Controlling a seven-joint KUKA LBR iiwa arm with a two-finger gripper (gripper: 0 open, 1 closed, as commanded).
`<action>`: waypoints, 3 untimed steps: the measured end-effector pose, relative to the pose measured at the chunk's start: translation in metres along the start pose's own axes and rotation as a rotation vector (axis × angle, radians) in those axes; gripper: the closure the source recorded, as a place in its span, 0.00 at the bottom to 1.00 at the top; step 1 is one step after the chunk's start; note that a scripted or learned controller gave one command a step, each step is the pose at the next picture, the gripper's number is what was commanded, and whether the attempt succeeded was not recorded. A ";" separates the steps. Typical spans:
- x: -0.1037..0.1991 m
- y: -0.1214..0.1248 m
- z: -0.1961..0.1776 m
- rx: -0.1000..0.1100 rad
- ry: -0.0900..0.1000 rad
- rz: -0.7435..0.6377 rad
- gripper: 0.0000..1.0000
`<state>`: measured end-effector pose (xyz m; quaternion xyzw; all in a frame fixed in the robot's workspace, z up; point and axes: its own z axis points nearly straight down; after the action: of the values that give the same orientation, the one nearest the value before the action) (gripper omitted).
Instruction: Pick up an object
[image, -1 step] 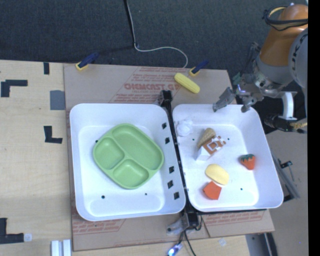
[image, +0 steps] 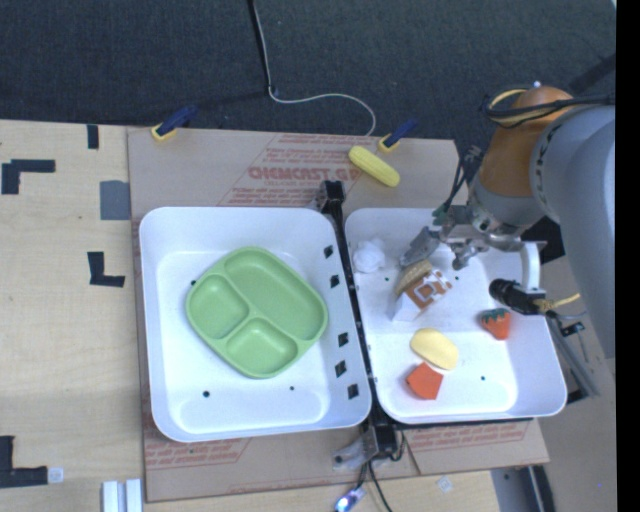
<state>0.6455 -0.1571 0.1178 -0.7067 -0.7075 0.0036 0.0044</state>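
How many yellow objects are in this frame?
2. A yellow banana-like piece lies on the cardboard beyond the bins; a yellow lemon-like piece sits in the right bin. The arm may hide others.

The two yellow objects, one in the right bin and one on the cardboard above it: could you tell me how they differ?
The yellow object in the right bin is pale and rounded; the yellow object on the cardboard is deeper yellow, elongated and lies diagonally. The first rests inside the bin beside an orange block; the second lies outside both bins. Both lie untouched.

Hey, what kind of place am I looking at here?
Probably a robotics lab bench for grasping trials: a robot arm reaches over two white bins, toy food such as a yellow banana, cables and clamps about.
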 end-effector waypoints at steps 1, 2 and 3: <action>0.011 0.018 0.035 -0.009 -0.003 -0.001 0.00; 0.010 0.017 0.023 -0.010 -0.003 -0.002 1.00; 0.035 -0.035 -0.073 -0.013 0.000 0.000 1.00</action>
<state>0.6110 -0.1224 0.1908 -0.7067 -0.7075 -0.0009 -0.0001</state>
